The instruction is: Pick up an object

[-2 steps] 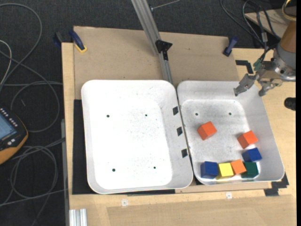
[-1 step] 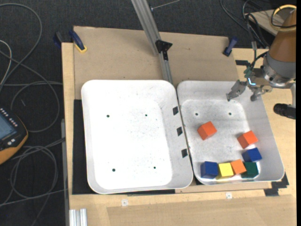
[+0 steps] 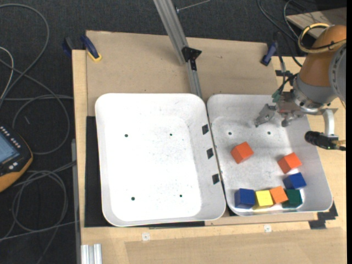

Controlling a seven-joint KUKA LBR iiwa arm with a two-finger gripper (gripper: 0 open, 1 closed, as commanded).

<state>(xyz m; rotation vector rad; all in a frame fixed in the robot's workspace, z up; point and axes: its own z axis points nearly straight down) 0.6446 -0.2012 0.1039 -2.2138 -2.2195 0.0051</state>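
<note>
A: Camera view, left to right: what do you see?
B: Your orange cube (image 3: 242,152) lies mid right bin (image 3: 220,147); your gripper (image 3: 273,118) hovers beyond it, fingers spread apart, clasping nothing.

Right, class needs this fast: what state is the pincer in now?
Pincer: open, holding nothing, hanging over the right bin.

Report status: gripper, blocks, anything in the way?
Gripper open, above right bin, holding nothing. Nearest orange block sits loose on bin floor. Other blocks clustered at near edge. Nothing between gripper and block.
</note>
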